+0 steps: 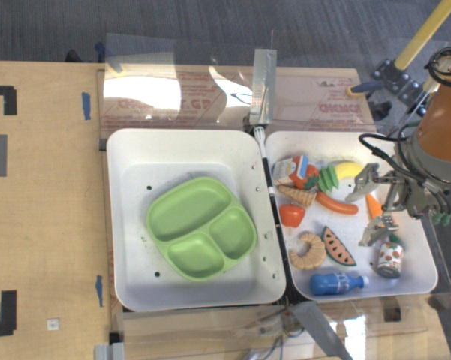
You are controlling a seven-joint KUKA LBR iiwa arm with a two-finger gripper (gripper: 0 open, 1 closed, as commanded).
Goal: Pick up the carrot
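The carrot (373, 204) is a small orange piece lying on the floor of the right bin (424, 280), near its right side. My gripper (371, 207) hangs low over it, reaching in from the right under the orange-banded wrist. One metal finger (362, 182) stands just beyond the carrot and the other finger (377, 231) just in front of it. The gripper looks open, with the carrot in the gap and apart from both fingers.
Crowded round the carrot are a red-orange sausage (336, 203), a yellow-green corn (341, 175), a watermelon slice (338, 247), a spotted can (389, 259), a croissant (309, 250), a blue bottle (336, 282) and a tomato (291, 215). The left bin (127, 171) holds a green divided plate (201, 227).
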